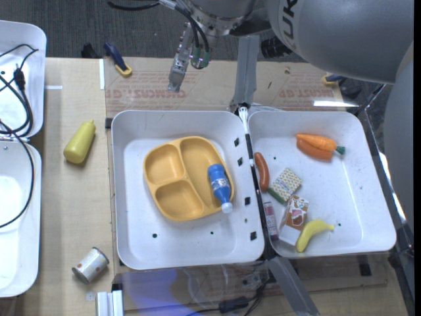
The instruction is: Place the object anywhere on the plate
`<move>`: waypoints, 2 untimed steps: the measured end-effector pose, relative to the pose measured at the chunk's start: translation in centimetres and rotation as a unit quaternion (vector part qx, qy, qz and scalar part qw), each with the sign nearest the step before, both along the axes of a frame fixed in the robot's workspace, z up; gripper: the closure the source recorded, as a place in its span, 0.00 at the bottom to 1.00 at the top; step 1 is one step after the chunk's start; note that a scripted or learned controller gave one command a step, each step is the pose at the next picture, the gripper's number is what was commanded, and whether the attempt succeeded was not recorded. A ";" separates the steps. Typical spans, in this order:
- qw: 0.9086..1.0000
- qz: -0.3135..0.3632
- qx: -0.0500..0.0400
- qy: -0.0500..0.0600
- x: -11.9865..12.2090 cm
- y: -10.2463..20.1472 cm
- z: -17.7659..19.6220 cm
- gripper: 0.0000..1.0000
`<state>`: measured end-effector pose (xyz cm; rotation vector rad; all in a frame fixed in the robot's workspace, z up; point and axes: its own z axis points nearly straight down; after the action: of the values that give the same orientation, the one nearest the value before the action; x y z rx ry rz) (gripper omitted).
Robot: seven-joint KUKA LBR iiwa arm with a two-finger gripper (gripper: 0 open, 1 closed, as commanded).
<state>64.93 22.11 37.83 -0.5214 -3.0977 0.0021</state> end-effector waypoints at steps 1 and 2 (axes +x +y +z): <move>1.000 0.000 0.000 -0.001 0.2 0.0 0.8 1.00; 1.000 0.000 -0.001 -0.002 0.3 0.0 1.6 1.00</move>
<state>65.23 22.07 39.47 -0.5215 -3.1030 0.0036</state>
